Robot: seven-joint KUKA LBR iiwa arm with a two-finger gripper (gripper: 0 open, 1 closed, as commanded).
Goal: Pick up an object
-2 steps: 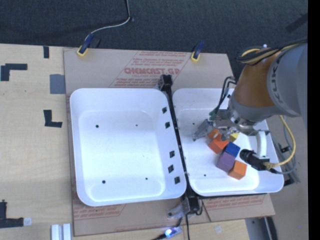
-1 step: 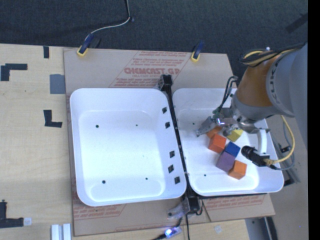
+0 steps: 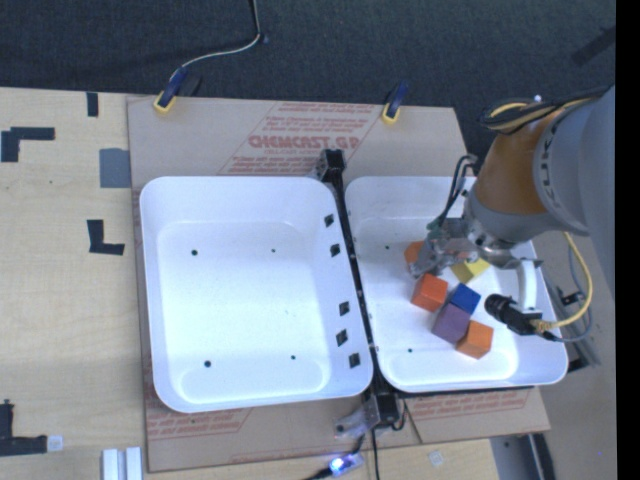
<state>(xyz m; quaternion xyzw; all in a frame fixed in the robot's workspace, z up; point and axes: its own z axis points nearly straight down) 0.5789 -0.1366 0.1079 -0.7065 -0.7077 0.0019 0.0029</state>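
Observation:
Several small blocks lie clustered in the right bin [image 3: 390, 218]: an orange block [image 3: 430, 293], a blue block [image 3: 465, 299], a purple block [image 3: 451, 322], another orange block [image 3: 477, 339] and a yellow block [image 3: 470, 268]. A further orange piece [image 3: 415, 254] sits at the cluster's upper left. My gripper [image 3: 440, 253] reaches down from the right over the cluster's upper edge, between that orange piece and the yellow block. The wrist hides its fingertips.
The left bin [image 3: 245, 288] stands beside the right one, with a black divider [image 3: 345, 268] between them. Both rest on a cardboard sheet [image 3: 300, 138] held by two clamps. The arm's body and cables [image 3: 540, 308] cover the right bin's right side.

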